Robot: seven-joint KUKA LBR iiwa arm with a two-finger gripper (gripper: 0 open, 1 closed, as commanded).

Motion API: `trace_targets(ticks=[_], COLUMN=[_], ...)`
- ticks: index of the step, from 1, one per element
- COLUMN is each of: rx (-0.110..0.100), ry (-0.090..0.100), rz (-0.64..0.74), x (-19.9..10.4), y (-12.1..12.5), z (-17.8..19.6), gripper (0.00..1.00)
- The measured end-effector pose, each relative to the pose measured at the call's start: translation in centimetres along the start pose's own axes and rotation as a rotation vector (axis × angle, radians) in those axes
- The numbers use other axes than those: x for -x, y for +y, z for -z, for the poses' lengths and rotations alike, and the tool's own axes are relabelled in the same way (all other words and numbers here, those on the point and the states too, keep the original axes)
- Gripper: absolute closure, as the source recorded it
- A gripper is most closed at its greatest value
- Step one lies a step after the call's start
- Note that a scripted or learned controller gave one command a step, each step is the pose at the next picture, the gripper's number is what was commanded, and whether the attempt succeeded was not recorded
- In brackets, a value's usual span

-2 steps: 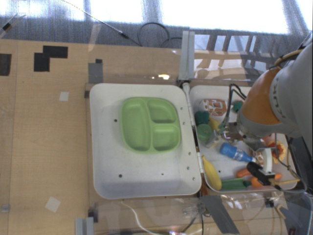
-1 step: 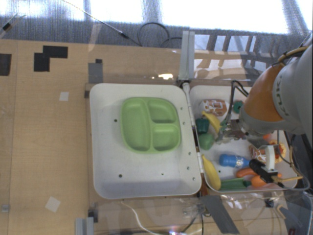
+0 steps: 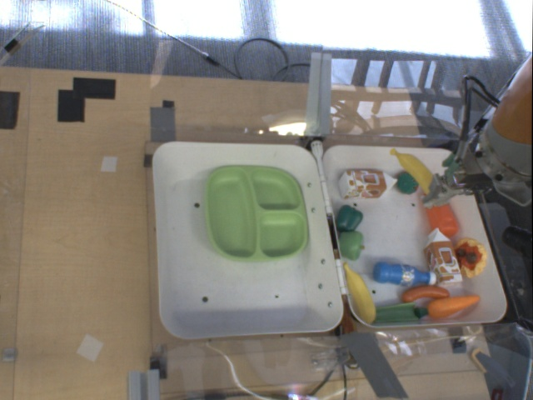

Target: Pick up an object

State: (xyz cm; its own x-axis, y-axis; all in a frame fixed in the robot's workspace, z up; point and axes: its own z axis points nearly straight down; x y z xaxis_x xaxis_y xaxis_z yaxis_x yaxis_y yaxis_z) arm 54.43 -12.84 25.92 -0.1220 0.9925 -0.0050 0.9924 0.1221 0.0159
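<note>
The right bin (image 3: 493, 302) holds several toy foods. At its back lie a white and brown carton (image 3: 362, 183), a yellow banana (image 3: 414, 169) and a small dark green piece (image 3: 405, 183). My gripper (image 3: 439, 193) hangs over the bin's right side, just right of the banana's end and directly above an orange-red block (image 3: 442, 220). I see nothing held in it. In front of the block stand a small house-shaped carton (image 3: 441, 257) and a red and yellow round piece (image 3: 471, 257). The grey and orange arm (image 3: 510, 132) comes in from the upper right.
Two green peppers (image 3: 350, 230), a blue bottle (image 3: 401, 273), a second banana (image 3: 359, 292), a sausage (image 3: 425, 293), a carrot (image 3: 453, 307) and a cucumber (image 3: 398, 312) fill the bin's left and front. The left bin (image 3: 179, 290) holds a green divided plate (image 3: 254, 212).
</note>
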Motion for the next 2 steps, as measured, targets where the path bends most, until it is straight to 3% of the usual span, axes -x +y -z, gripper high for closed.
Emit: trace_targets(ticks=[1,2], rx=[-0.01,-0.01], ry=[0.001,0.003], rz=[0.179,0.182], x=[5.95,5.79], y=[-0.71,-0.63], z=[-0.8,-0.8], gripper=[1.0,0.0])
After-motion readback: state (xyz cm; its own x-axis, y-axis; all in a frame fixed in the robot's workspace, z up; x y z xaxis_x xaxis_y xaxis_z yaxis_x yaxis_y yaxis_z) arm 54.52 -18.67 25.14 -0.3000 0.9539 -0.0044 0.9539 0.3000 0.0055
